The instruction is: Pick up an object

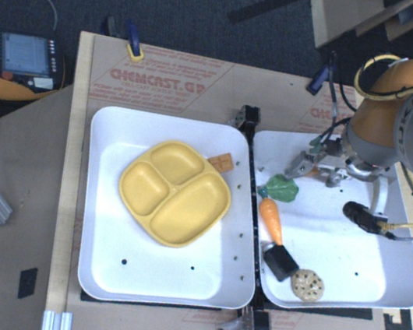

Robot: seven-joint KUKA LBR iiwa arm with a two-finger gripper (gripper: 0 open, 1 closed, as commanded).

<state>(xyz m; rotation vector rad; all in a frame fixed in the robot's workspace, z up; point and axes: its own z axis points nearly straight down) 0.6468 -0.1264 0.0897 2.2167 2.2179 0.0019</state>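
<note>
Two shallow white bins sit side by side on the worktop (66, 199): the left bin (97, 244) and the right bin (375, 285). The left one has one yellow divided plate (175, 192) with three compartments, plus one small brown block (222, 161) at the plate's far edge. In the right one I count four loose things: one green leafy piece (279, 188), one orange carrot (271, 220), one black block (279, 262) and one speckled round thing (307, 285), possibly a cookie.
</note>
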